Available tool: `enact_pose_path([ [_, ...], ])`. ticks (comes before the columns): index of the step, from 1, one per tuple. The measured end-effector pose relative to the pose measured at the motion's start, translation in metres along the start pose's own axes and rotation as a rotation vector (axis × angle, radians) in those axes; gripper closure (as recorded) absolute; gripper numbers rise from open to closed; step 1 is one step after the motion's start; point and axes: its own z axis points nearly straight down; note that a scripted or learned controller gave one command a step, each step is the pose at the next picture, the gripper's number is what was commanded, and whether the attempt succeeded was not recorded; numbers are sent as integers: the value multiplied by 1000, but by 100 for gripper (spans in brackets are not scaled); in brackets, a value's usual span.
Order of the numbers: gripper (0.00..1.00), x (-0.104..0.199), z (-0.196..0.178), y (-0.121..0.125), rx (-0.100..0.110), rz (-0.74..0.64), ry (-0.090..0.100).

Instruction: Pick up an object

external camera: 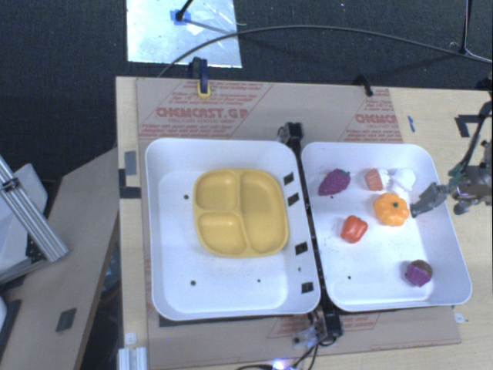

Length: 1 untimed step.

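Bench with two white bins (231, 151) | gripper (426, 200) was at right bin's right edge, just beside orange pumpkin (391, 209); its opening could not be told, nothing seen held | risk: slanted approach could push pumpkin away toward red pepper (353, 228).

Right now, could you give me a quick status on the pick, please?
Gripper low at right bin's right edge, holding nothing. Orange pumpkin toy nearest, just left of it. Nothing between them.
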Motion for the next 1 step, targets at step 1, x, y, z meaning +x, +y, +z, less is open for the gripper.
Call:
enact_pose_path([
  [1, 0, 0, -4, 2, -8, -3, -2],
])
